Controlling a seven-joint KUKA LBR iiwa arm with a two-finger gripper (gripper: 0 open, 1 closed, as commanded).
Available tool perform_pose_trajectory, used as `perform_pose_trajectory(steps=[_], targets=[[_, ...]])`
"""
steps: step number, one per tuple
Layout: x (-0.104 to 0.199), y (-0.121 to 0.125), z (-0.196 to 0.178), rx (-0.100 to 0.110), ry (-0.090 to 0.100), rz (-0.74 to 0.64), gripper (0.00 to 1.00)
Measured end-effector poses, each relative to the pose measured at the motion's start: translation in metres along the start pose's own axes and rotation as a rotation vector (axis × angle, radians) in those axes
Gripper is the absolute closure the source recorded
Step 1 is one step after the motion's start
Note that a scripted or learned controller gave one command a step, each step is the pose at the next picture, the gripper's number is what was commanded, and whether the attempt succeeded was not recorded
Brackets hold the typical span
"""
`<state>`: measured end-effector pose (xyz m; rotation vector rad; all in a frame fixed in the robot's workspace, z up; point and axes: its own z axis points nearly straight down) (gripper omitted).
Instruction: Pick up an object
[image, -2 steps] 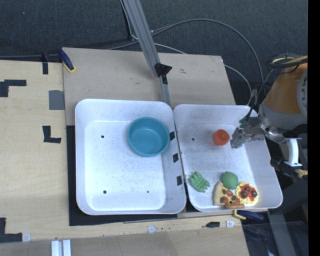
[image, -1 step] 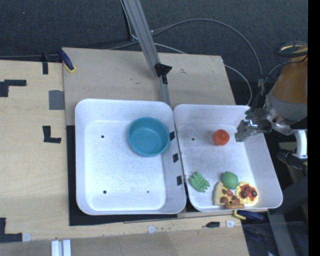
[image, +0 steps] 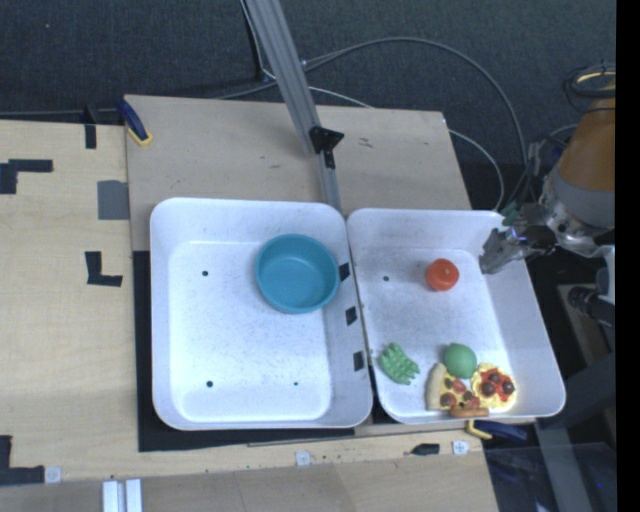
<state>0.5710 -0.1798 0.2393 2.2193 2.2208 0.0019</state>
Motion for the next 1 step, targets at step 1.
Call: perform_pose_trajectory(steps=[1], targets=[[0.0432,0.0067,-0.0022,0.002,0.001,-0.003,1.00]])
